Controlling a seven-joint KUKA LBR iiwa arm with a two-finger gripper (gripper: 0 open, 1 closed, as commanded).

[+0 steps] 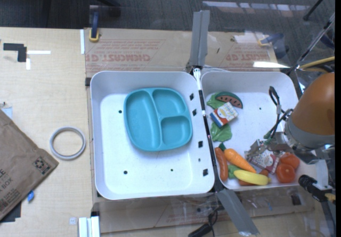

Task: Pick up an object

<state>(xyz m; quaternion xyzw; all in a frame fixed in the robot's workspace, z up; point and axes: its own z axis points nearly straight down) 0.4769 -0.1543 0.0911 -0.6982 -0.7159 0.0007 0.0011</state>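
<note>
Camera view: arm crowds right bin's right edge.

Bench with bins, perhaps tape

Fixed above the bench, looking down at a slant from moderate height; takes in both white bins side by side, with floor beyond the far edge.
</note>
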